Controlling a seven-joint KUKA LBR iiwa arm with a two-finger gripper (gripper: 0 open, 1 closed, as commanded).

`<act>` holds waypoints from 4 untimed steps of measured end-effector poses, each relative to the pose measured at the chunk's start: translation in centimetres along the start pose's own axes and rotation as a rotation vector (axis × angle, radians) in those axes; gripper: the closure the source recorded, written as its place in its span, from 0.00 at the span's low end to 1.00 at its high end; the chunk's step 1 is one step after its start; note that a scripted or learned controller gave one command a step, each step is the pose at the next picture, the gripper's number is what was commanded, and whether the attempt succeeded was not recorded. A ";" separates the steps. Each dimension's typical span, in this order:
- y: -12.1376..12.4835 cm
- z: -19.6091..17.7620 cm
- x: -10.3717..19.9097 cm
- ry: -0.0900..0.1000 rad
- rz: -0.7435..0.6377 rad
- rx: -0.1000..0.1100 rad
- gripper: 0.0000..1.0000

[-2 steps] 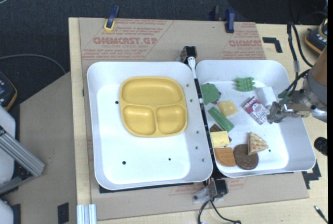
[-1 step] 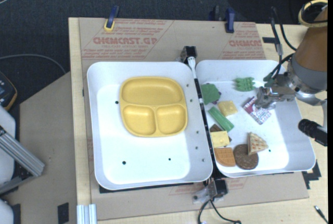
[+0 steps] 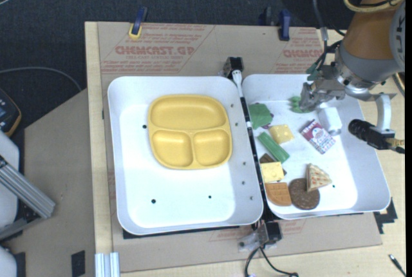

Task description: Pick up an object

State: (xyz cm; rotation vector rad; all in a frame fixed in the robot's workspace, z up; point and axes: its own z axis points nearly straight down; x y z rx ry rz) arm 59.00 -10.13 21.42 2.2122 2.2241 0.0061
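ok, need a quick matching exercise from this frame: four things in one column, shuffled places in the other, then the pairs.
Things:
1. yellow divided plate
2. round brown cookie
3. red-and-white packet
4. yellow clamp

Places:
A. right bin, near edge
B. board's far edge, beyond the left bin
C. left bin
D. right bin, just below the end effector

Pairs: 1-C, 2-A, 3-D, 4-B
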 end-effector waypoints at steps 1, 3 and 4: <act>4.8 0.0 1.9 0.000 0.001 0.000 1.00; 4.8 -2.1 1.6 0.000 0.005 0.007 1.00; 5.7 -1.7 1.5 -0.002 0.004 0.003 1.00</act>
